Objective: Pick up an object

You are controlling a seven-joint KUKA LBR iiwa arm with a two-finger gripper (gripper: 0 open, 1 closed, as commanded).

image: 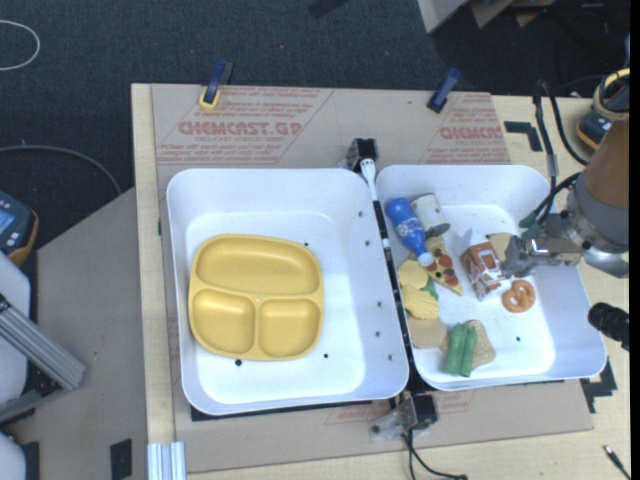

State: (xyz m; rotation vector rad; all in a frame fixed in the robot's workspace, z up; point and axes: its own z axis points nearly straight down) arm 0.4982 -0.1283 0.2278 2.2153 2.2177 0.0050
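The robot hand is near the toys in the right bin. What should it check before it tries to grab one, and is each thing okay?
1. Gripper over the right bin, where the toys lie: ok.
2. A target close by: ok, the red-and-white box lies right beside it, with the pretzel just below.
3. Fingers open wide enough: cannot tell, too small and blurred.
4. Anything already held: cannot tell.
5. Room around the target: not ok, the box and pretzel sit close together, with more toys just to the left.
6. Yellow tray out of the way in the left bin: ok.
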